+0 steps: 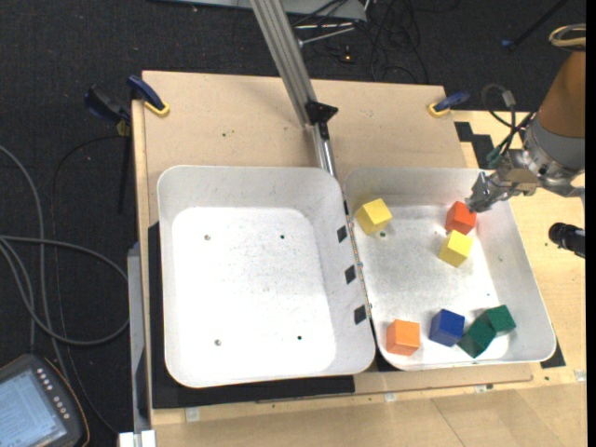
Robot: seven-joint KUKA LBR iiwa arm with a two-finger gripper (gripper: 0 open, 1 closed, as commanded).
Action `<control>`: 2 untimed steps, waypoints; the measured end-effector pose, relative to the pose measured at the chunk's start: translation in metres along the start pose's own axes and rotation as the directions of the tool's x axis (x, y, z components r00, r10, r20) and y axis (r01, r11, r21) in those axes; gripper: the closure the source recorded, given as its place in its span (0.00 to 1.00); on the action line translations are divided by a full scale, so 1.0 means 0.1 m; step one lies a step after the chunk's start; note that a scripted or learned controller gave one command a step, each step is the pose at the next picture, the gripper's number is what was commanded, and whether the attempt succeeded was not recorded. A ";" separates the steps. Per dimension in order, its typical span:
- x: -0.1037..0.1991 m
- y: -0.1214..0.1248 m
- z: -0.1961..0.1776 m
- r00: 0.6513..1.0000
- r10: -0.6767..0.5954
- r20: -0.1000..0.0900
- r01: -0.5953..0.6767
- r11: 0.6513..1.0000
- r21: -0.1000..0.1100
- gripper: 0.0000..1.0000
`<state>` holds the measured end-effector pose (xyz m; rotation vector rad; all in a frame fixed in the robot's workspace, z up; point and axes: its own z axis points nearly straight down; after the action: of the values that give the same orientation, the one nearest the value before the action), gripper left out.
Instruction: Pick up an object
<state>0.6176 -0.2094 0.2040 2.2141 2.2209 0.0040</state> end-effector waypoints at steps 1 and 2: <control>0.62 0.05 -0.04 1.000 -0.006 -0.004 0.006 1.000 0.005 1.00; 1.12 0.08 -0.01 1.000 -0.005 -0.004 0.005 1.000 0.007 1.00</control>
<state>0.6252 -0.0975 0.2048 2.2140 2.2319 0.0009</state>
